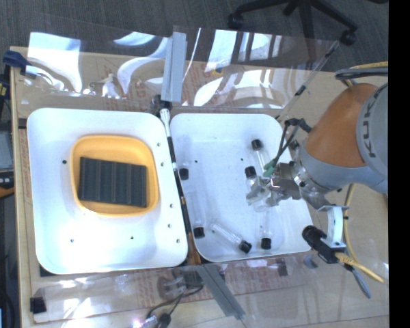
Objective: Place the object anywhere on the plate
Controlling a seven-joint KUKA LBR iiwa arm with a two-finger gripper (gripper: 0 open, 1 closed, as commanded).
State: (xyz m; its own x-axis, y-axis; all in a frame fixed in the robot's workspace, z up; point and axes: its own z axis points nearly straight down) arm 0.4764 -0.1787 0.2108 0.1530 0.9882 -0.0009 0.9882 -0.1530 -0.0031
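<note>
Gripper (265, 190) sits low in the right bin (212, 132) among clear black-capped vials (230, 238) — its grasp state cannot be told. This looks like the pick step. Next, a vial must be lifted across to the yellow plate (113, 149) in the left bin (48, 132).

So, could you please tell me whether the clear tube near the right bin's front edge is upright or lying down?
Lying down: the clear tube rests lengthwise on the right bin's floor.
</note>
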